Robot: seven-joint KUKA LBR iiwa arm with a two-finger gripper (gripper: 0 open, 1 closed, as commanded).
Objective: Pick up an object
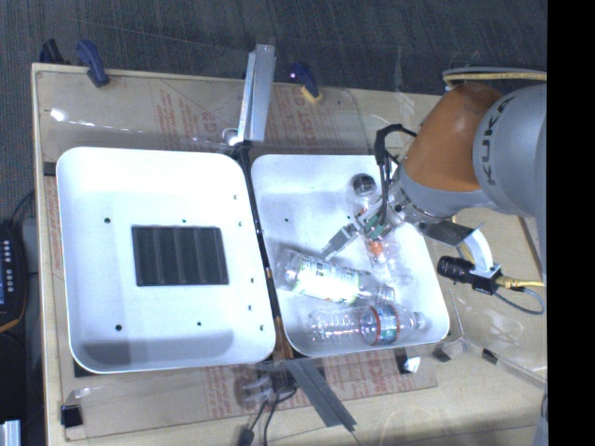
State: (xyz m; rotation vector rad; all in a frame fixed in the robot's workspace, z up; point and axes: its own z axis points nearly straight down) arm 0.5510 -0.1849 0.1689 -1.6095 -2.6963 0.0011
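Observation:
My gripper (346,237) hangs low in the right bin (279,193), near its middle and pointing down-left. Just below it a clear plastic bottle with a white and green label (327,281) lies on its side. A second clear bottle with a red and blue label (368,324) lies along the bin's front wall. A third clear bottle with an orange neck (385,255) sits right under the wrist, partly hidden by it. A small round clear piece (363,186) rests toward the back of the bin. Nothing shows as held.
The left bin (93,184) holds a flat black ridged block (179,255) in its middle. A metal bar (256,91) stands upright behind the wall between the bins. Blue clamps (91,61) grip the bench's back edge.

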